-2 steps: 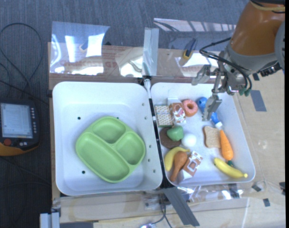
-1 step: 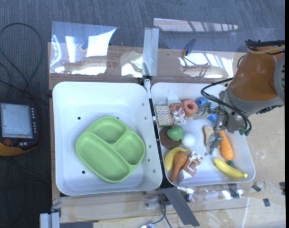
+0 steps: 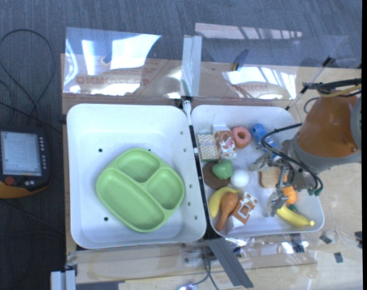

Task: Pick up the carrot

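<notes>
Nearest, along the right bin's (image 3: 304,222) front wall: a yellow banana (image 3: 295,217) at the right, a small printed carton (image 3: 246,207) left of it, then a brown drumstick-shaped piece (image 3: 227,206) lying over a second yellow banana (image 3: 214,202). Just above the right-hand banana, the pincer (image 3: 281,199), pointing down into the bin, pinching the carrot (image 3: 286,194), a small orange piece between its dark fingers, close to the bin floor. Further back, a slice of toast (image 3: 268,177), a white egg (image 3: 239,177), a green pear-like fruit (image 3: 222,170) on a dark disc. Farther still, two printed packets (image 3: 215,145), a pink doughnut (image 3: 241,136), a blue piece (image 3: 258,131). In the left bin (image 3: 87,125), a green divided plate (image 3: 140,190). Off the tabletop (image 3: 346,180), at far left, a teach pendant (image 3: 17,161).
</notes>
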Robot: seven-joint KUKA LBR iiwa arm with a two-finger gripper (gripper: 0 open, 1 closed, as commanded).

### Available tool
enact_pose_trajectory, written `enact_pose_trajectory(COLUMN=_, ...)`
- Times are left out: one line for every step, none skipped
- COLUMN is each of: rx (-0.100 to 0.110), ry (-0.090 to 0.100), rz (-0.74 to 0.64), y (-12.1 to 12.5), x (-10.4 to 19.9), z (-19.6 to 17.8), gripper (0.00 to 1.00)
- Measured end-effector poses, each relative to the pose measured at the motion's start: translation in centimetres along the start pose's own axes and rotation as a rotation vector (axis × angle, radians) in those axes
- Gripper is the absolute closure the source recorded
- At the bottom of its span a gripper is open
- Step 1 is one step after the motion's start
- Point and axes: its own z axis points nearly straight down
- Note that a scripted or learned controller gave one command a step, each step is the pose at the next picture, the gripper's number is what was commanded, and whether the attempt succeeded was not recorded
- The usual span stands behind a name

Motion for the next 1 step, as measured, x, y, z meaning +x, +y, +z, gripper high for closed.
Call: enact_pose_trajectory(rx=0.006, ry=-0.010, rz=-0.001, y=-0.02, x=-0.40, z=-1.31, gripper=1.00)
